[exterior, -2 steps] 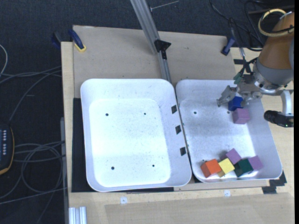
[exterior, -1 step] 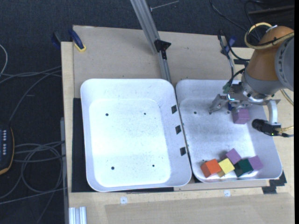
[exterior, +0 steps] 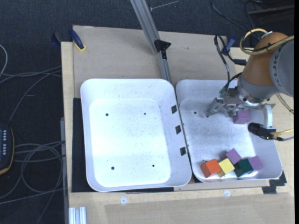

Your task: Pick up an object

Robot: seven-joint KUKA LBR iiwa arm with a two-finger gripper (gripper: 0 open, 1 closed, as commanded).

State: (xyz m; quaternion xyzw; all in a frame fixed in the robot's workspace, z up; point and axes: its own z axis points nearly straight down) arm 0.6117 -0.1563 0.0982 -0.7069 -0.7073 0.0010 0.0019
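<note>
Pincer (exterior: 223, 107) hangs over the right bin (exterior: 201, 139), grip state unreadable, a lilac block (exterior: 241, 116) just beside it, likely the target; remaining blocks (exterior: 231, 164) clustered well below.

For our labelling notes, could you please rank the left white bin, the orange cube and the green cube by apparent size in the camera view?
1. Left white bin, by far the largest.
2. Orange cube and green cube: they look alike, so I won't rank them.

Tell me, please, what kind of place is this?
Probably a robotics lab: a wooden bench bears two white bins, a grey and orange arm reaches in, and loose cables lie on dark carpet.
</note>
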